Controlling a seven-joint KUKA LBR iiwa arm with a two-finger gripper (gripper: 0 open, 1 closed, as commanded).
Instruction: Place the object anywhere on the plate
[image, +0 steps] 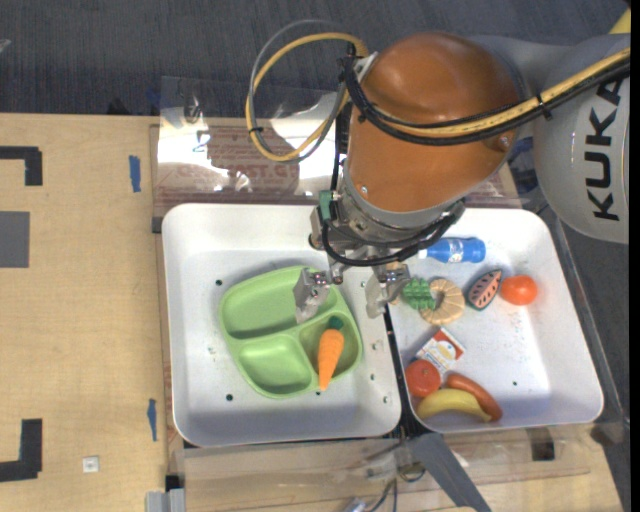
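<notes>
A green divided plate (262, 330) lies in the left bin (200, 400). An orange carrot (329, 358) rests in the plate's right compartment, pointing toward the front. My gripper (345, 290) hangs above the plate's right edge and the divider between the bins. Its two fingers are spread apart, one finger (312, 290) over the plate and the other near the bin divider, with nothing between them. The carrot lies just below the gripper, apart from it.
The right bin (560, 390) holds a blue bottle (455, 250), a green leafy toy (416, 294), a tan round piece (443, 301), a watermelon slice (485, 288), an orange ball (518, 290), a small packet (440, 349), a tomato (422, 378), a banana (450, 403) and a sausage (478, 393).
</notes>
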